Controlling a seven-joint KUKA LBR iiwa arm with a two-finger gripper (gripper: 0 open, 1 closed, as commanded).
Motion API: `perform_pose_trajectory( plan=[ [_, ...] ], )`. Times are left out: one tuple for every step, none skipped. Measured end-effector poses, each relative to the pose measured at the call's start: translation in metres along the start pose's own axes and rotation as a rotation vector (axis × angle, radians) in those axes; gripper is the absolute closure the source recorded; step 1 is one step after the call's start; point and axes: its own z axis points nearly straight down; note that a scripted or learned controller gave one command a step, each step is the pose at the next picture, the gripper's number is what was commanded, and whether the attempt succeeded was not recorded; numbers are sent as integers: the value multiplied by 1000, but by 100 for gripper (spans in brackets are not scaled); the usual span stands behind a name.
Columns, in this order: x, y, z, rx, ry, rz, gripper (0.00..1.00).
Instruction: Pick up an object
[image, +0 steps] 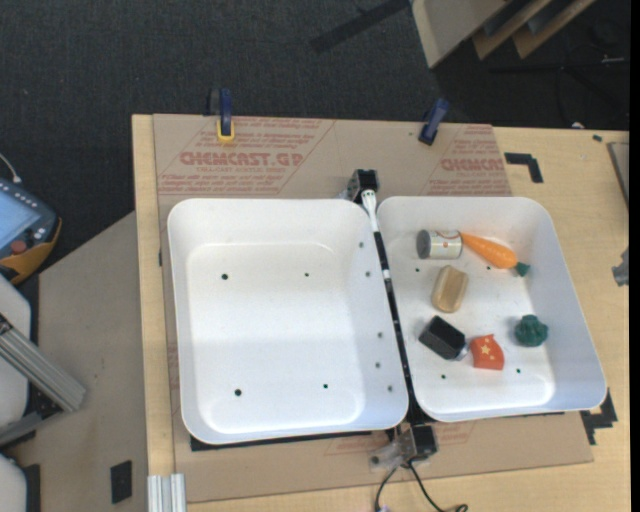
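Several small objects lie in the right bin (560, 290). A grey and white cylinder (438, 244) rests at the back, touching an orange carrot (491, 251) that points right. Below them lies a tan oblong block (450, 289). Toward the front sit a black block (442, 337), a red piece with a yellow star (487, 353) and a dark green lump (531, 330).
The left bin (190, 300) adjoins the right one along a black divider strip (388, 290). Both sit on a cardboard sheet (300, 150) held by blue clamps (222, 108) at the back. A cable and connector (415, 445) lie at the front edge.
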Motion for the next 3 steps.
perform_pose_trajectory(
  plan=[
    [0, 4, -14, -13, -7, -4, 100],
    [-1, 5, -24, -16, -9, -4, 100],
    [-1, 5, -35, -19, -11, -5, 100]
  ],
)
